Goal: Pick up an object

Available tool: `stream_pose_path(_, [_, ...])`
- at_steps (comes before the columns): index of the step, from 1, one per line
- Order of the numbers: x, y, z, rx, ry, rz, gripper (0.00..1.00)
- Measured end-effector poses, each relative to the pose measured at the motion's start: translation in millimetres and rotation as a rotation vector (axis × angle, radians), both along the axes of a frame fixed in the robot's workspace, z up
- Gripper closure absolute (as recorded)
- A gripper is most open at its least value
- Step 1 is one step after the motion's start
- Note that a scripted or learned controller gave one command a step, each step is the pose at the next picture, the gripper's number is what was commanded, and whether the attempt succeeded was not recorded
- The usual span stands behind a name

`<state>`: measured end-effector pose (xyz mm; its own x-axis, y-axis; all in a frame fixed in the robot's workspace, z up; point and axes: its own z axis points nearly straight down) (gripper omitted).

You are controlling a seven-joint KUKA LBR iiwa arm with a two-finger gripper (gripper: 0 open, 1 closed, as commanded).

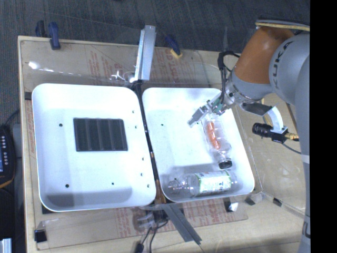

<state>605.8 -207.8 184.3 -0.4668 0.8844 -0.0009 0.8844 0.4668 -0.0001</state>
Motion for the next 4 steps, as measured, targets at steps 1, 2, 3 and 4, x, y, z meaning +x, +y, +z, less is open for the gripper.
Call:
stream_pose_path(1, [15, 0, -19, -0.001, -0.002, 0.052, 0.0])
stream_pose_path(2, [-24, -1, -53, 0.001, 0.002, -0.006, 0.0])
stream_pose_path(3, [-52, -1, -81, 0.004, 0.006, -0.296, 0.0])
stream_pose_path(4, [-38, -2, -27, 0.001, 0.001, -0.147, 0.0])
